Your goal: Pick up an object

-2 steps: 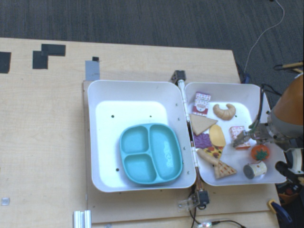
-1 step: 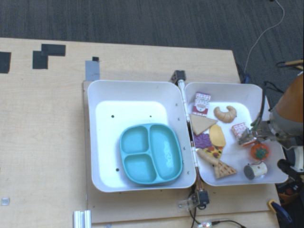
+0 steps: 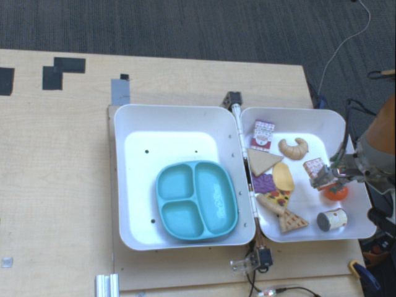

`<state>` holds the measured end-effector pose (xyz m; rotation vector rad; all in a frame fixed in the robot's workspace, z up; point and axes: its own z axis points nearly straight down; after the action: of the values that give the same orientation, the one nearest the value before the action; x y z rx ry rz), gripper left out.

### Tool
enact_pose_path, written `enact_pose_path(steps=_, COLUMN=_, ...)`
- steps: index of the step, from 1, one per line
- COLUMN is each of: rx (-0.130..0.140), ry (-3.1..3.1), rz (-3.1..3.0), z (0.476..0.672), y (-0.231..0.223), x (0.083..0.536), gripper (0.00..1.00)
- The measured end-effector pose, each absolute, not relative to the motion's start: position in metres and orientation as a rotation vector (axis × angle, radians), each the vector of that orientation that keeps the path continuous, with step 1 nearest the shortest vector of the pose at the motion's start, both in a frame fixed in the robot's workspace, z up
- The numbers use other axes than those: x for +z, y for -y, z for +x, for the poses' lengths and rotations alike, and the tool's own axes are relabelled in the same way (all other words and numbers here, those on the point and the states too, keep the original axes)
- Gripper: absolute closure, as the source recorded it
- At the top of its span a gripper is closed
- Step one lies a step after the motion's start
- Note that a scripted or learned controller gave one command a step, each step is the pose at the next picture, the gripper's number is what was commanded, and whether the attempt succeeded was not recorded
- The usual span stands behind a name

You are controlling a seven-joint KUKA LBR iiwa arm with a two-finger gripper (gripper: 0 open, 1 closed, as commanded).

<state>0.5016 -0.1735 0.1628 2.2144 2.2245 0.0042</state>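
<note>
The right bin (image 3: 334, 119) holds several toy foods. At its back lie a red and white carton (image 3: 263, 134) and a croissant (image 3: 293, 147). A sandwich wedge (image 3: 263, 161), a yellow piece (image 3: 283, 177), a purple piece (image 3: 265, 182) and pizza slices (image 3: 286, 212) fill the middle. A small pink packet (image 3: 313, 165), an orange-red tomato (image 3: 336, 192) and a white can (image 3: 332, 219) lie toward the right. My gripper (image 3: 326, 178) reaches in from the right, low over the bin, between the pink packet and the tomato. It partly covers the tomato's top.
A blue three-part plate (image 3: 197, 199) sits in the left bin (image 3: 167, 122). A metal clamp (image 3: 233, 99) and the ridge between the bins run down the middle. Cables hang off the bench's right side.
</note>
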Motion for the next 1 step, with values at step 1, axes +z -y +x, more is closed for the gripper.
enact_pose_path(steps=1, rx=0.005, ry=-2.225, rz=2.214, z=0.534, y=0.1125, x=0.2092, gripper=1.0)
